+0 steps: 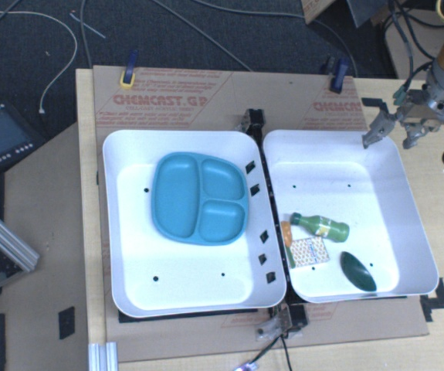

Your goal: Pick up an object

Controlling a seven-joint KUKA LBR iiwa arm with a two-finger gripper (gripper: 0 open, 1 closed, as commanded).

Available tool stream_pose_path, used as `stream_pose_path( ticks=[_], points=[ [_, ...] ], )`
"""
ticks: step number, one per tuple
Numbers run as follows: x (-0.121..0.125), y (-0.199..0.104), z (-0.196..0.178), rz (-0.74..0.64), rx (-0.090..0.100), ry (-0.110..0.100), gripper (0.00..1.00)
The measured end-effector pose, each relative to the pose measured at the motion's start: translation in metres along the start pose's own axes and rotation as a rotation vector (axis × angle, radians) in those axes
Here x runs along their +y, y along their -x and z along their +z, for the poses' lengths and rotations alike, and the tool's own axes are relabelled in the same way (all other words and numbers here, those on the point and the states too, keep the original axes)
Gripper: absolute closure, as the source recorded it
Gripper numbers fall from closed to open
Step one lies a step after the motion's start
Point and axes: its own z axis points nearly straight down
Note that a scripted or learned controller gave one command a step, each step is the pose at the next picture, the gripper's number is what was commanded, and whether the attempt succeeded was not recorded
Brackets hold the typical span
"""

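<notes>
The claw (392,132) is hanging spread open and holding nothing, above the far right corner of the right bin (411,207). Well below and left of it, the green bottle (321,226) is lying against a printed packet (309,251); a descent there is risking pinching both or nudging the bottle away.

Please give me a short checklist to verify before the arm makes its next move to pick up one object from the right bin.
1. Gripper open: ok, its fingers stand apart above the far right corner of the right white bin.
2. Gripper carrying nothing: ok.
3. Targets present: ok, green plastic bottle, patterned flat packet, dark green oval object.
4. Targets apart: not ok, bottle and packet touch or overlap.
5. Blue divided plate away from the targets: ok, it lies in the left bin.
</notes>
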Motion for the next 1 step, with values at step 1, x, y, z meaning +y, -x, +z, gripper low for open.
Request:
stream_pose_path(
  ticks=[1],
  points=[
    [0.0030, -0.0007, -0.0093, -0.003, -0.004, 0.014, 0.00]
  ],
)
